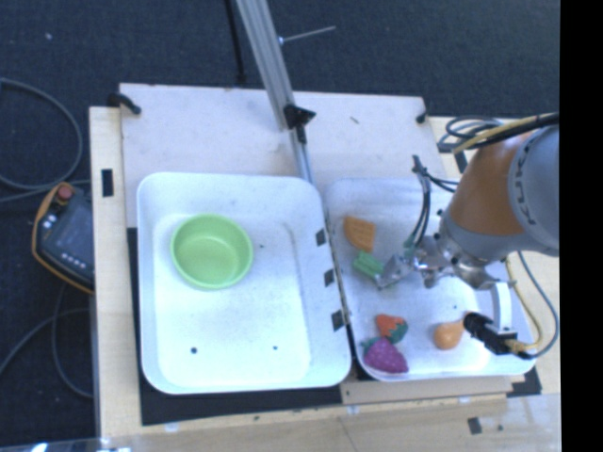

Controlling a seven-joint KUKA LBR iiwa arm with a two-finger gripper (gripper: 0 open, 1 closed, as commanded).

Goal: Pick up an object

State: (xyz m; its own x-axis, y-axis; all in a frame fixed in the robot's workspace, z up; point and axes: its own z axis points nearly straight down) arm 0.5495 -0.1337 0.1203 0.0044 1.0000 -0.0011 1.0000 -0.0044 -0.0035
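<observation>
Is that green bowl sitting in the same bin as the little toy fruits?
No, the green bowl sits in the left bin, while the toy fruits lie in the right bin.

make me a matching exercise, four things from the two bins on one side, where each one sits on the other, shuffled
Things:
1. green bowl
2. purple grape toy
3. orange block
4. green block

Places:
A. near edge of the right bin, beside the divider
B. just left of the pincer, mid right bin
C. left bin, toward its far left
D. far part of the right bin, above the green block

Pairs: 1-C, 2-A, 3-D, 4-B
</observation>
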